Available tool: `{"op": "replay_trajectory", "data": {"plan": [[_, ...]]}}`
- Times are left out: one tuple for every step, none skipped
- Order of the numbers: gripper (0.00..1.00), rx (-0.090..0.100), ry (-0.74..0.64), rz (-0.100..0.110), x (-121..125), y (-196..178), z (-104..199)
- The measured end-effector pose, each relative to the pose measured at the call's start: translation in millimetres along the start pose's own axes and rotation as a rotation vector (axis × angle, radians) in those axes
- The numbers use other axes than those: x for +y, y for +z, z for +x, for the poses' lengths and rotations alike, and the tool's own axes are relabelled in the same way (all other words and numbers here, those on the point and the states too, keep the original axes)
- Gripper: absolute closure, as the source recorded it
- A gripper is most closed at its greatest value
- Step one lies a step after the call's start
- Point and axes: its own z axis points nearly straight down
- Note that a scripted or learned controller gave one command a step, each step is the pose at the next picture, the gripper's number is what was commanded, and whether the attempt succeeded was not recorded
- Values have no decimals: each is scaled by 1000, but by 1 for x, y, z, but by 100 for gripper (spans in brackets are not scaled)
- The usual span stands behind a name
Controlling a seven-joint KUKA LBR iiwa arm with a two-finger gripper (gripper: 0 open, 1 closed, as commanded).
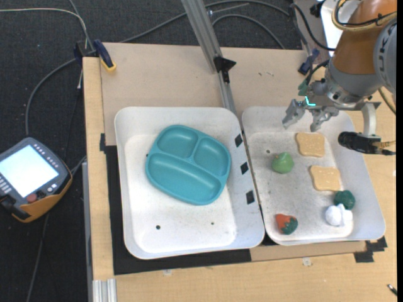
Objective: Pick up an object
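Strawberry toy (286, 223) is lying at the right bin's (371, 228) near edge; gripper (304, 118) is hanging open, holding nothing, just behind a toast piece (310, 145).

toast slices (310, 145), green ball (283, 163), right bin (258, 187)

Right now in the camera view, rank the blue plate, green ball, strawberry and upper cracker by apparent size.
1. Blue plate
2. Upper cracker
3. Green ball and strawberry: look alike, too close to rank.
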Motion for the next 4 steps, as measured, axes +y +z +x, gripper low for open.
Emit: {"op": "replay_trajectory", "data": {"plan": [[0, 0, 0, -2, 1, -1, 0], [0, 1, -1, 4, -5, 52, 9], [0, 1, 1, 6, -17, 108, 11], [0, -1, 0, -4, -15, 114, 11]]}}
